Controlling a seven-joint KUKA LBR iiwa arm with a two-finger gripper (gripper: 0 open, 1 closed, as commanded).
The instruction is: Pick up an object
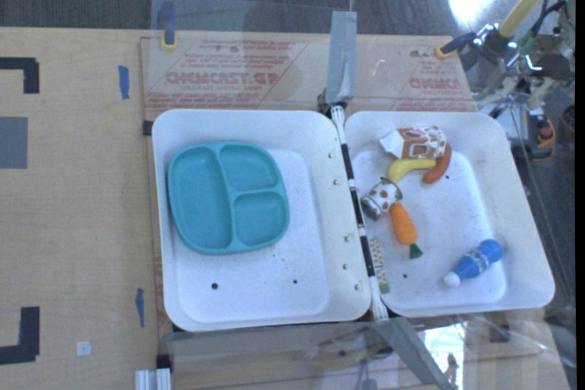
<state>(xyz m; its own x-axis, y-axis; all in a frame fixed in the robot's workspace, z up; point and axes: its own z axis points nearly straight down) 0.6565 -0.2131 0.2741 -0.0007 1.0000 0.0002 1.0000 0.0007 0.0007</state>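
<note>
While toys lie loose in the right bin (521, 224):
Carrot (404, 225): centre.
Banana (409, 167): twelve o'clock.
Blue bottle (477, 261): five o'clock.
Left bin (311, 288): teal divided plate (228, 196).
Gripper: cannot tell.

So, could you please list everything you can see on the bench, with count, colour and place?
bins: two, white, side by side on the bench
divided plate: one, teal, left bin
toy carton: one, white and orange, right bin, far end
banana: one, yellow, beside the carton
sausage: one, reddish brown, right of the banana
small can: one, white with brown patches, near the divider
carrot: one, orange, mid right bin
bottle: one, blue with white cap, near corner
arm: yellow and grey parts, top right
</note>
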